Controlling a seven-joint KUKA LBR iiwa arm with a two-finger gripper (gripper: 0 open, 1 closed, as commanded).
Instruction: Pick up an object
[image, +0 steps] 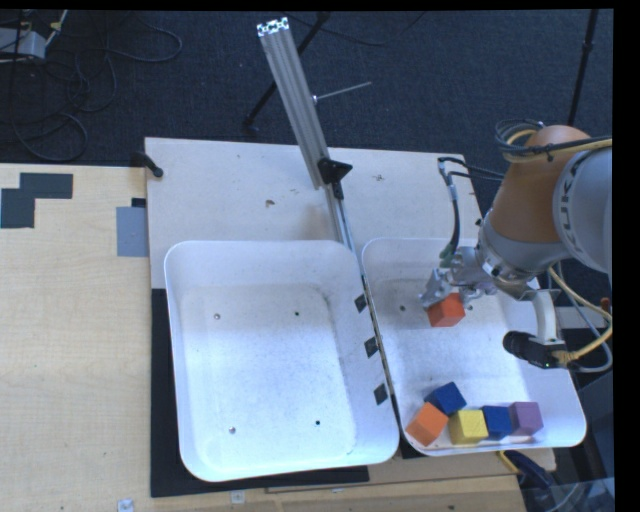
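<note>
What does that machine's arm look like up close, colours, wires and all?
The arm is rounded and grey, with a broad orange band above the wrist. Thin black and yellowish cables loop along its outside. Its end effector is a small, grey metal piece.

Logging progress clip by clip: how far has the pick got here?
Done: the gripper has reached the right bin and sits on the red block. In hand: the block appears between its fingers, possibly raised. Left: a clear lift. The blocks in the bin's near corner lie untouched.
</note>
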